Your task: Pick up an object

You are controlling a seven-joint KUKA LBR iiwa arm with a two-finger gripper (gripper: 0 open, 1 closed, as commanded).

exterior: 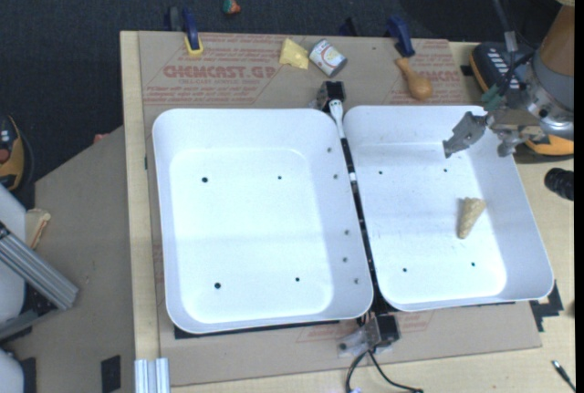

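Note:
A small tan, cone-like object point(469, 216) lies in the right bin point(411, 282), toward its right side. My gripper point(478, 146) hangs over the bin's far right corner, up and slightly right of the tan object and apart from it. Its two dark fingers point(456, 139) are spread open with nothing between them. The grey arm with its orange band reaches in from the right edge.
The left bin point(182, 200) sits beside the right one, a black strip between them. Behind the bins on the bench lie a yellow piece point(294, 54), a small white can point(328, 58) and a wooden peg point(415, 79). Blue clamps point(191, 25) hold the far edge.

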